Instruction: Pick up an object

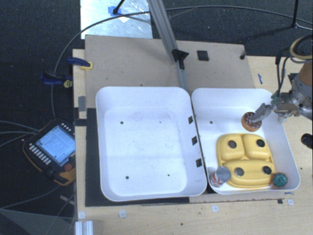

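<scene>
A small round brown object (252, 122) with a pale, speckled top was seen in the right bin (205, 106), near its far right part, just above a yellow tray (244, 160). No long axis could be made out. The gripper (262, 111) was placed against it; its state could not be told
</scene>
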You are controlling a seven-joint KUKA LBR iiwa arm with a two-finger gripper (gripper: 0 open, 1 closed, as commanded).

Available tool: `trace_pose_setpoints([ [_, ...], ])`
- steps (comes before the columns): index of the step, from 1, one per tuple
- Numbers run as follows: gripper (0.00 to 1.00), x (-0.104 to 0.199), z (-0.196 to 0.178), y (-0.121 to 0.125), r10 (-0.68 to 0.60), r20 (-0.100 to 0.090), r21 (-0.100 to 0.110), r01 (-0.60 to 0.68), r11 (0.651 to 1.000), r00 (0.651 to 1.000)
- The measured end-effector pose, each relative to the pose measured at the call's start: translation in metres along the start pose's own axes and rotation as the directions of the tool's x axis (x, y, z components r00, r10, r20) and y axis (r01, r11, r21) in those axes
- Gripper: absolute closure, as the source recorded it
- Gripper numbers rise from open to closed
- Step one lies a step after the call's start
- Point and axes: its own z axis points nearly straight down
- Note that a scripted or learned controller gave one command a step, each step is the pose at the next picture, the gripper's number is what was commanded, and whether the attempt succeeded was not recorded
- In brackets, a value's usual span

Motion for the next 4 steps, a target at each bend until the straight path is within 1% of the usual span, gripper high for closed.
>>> trace_pose_setpoints([
  [1, 0.0, 0.01, 0.052, 0.004, -0.002, -0.001, 0.004, 0.002, 1.0, 1.0],
  [2, 0.0, 0.007, 0.09, 0.013, 0.0, 0.002, -0.009, 0.0, 1.0, 1.0],
  [3, 0.0, 0.007, 0.095, 0.014, 0.0, 0.003, -0.012, 0.0, 1.0, 1.0],
  [4, 1.0, 0.007, 0.083, 0.016, 0.0, 0.001, -0.017, 0.0, 1.0, 1.0],
])
